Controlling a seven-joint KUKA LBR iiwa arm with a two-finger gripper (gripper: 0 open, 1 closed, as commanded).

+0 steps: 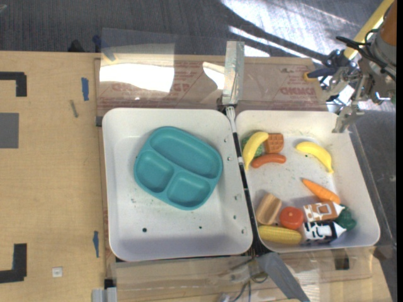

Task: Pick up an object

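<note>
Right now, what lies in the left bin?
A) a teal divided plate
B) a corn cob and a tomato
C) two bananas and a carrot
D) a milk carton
A: the teal divided plate lies in the left bin, while the toy foods, such as the bananas and the carrot, all lie in the right bin.
</note>
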